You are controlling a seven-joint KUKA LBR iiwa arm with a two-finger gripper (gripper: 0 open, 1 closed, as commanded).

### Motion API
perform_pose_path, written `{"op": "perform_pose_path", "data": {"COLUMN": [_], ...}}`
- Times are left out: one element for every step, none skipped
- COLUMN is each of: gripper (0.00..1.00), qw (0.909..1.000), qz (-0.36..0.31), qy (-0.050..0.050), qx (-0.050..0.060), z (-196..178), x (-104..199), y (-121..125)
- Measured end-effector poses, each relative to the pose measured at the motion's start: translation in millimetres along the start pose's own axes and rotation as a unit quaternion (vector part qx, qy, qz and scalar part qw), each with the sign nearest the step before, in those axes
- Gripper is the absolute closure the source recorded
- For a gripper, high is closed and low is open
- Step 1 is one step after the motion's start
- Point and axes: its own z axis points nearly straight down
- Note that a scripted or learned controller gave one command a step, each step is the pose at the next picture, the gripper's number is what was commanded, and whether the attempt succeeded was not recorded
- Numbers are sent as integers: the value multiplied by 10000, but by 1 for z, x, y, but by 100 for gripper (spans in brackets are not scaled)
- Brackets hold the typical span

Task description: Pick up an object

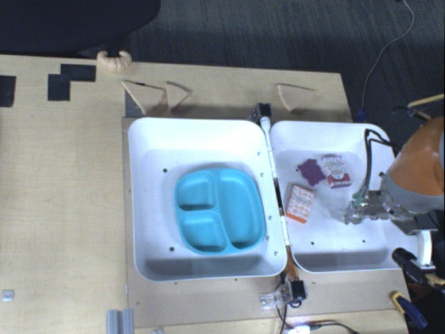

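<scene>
In the right bin [334,256] lie three small objects: a purple piece [311,171], a red-and-white packet [335,170] beside it, and a small orange-and-white patterned box [300,203] nearer the bin's left wall. My gripper [356,211] reaches in from the right, low over the bin floor, to the right of the box and below the packet. Nothing shows between its tips. The orange band of the arm [423,160] sits at the right edge.
The left bin [149,186] holds a blue sectioned tray [220,209] with three compartments. A black cable [368,152] loops over the right bin's far right corner. The wooden bench [62,207] extends to the left of the bins.
</scene>
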Motion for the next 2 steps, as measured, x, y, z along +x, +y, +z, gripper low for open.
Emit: {"op": "perform_pose_path", "data": {"gripper": [100,0], "qw": [10000,10000], "qz": [-10,-10], "qy": [16,18], "qx": [55,61], "z": [8,8], "x": [-27,-27], "y": [90,89]}}
